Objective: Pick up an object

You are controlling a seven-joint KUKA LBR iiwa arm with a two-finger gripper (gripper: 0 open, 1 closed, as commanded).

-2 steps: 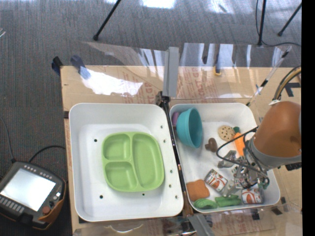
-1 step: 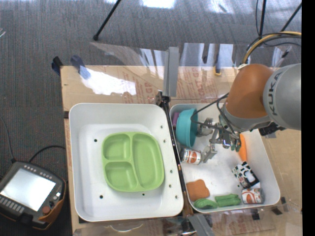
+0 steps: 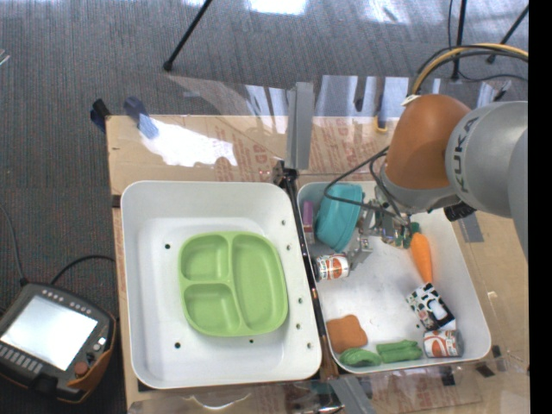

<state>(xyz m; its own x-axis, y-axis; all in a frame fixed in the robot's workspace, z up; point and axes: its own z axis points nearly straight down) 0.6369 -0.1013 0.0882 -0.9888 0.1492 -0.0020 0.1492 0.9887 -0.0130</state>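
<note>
**Claw low in the right bin, nothing lifted yet**

The claw (image 3: 373, 231) hangs between the teal cup (image 3: 338, 215) at 9 o'clock and the carrot (image 3: 421, 258) at 3 o'clock. I cannot tell if it is clenched or released. The small can (image 3: 332, 267) lies just below it. The pick is not done. The arm shows the letters "KU".

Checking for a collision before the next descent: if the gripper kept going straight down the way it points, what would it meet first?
Probably the small can lying beside the teal cup, just below the gripper; depth is hard to judge from above.
</note>
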